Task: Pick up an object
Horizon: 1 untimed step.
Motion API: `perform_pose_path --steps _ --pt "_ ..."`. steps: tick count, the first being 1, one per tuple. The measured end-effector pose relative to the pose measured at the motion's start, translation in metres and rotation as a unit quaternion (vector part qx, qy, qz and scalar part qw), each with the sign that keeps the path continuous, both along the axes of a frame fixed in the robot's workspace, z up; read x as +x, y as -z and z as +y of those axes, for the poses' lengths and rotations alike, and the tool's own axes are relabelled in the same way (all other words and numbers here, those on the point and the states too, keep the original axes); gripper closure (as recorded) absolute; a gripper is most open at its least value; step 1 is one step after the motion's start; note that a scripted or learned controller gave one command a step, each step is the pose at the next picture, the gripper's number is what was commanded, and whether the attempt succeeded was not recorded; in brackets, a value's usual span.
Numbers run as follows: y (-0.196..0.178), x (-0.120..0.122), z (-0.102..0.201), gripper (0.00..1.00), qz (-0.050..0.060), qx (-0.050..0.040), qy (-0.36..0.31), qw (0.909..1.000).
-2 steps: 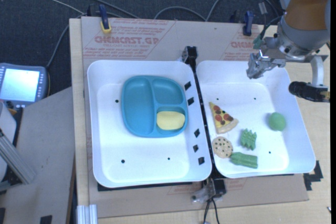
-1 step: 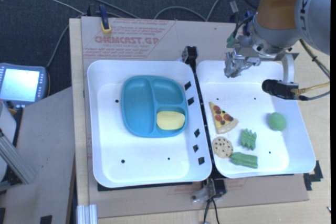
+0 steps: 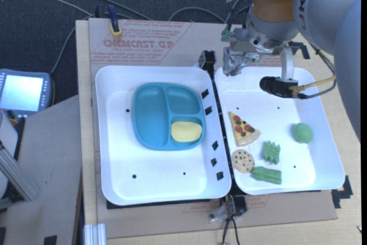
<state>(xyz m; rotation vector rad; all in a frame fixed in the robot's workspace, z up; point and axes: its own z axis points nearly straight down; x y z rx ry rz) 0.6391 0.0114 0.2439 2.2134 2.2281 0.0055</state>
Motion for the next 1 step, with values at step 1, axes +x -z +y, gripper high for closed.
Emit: perform_pose_path --steps 1 --pt "0.0062 0.0107 0.0622 1.00 0.001 0.0001 0.000 1.0000"
